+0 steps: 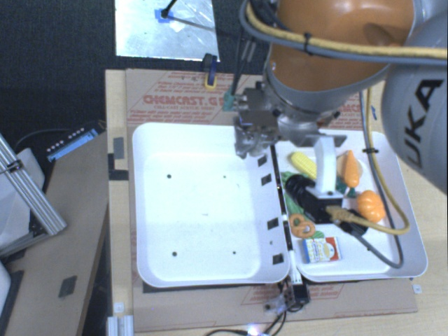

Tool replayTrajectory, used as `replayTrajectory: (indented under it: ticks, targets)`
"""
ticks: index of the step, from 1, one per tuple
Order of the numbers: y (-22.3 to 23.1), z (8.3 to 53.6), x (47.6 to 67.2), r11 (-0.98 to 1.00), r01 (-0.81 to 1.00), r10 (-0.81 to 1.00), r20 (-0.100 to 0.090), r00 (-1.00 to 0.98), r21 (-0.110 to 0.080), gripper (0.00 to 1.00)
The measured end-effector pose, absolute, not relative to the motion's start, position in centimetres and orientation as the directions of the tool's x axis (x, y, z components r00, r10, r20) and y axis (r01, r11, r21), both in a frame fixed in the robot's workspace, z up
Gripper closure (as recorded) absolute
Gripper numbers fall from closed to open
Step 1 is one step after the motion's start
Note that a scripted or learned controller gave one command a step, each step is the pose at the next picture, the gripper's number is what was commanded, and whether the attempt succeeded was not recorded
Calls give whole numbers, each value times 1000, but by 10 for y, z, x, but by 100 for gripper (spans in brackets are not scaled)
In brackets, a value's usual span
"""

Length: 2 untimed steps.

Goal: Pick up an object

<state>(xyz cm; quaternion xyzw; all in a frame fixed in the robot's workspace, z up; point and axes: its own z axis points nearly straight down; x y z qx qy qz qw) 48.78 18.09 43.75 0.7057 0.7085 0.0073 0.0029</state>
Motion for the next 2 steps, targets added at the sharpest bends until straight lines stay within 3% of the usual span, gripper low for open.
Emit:
replayTrajectory:
  ticks: [1,2]
  targets:
    - [237,541,486,10,1000,1000,8,-11,12,100]
    - [108,536,490,-11,1000,1000,-1,11,3,100]
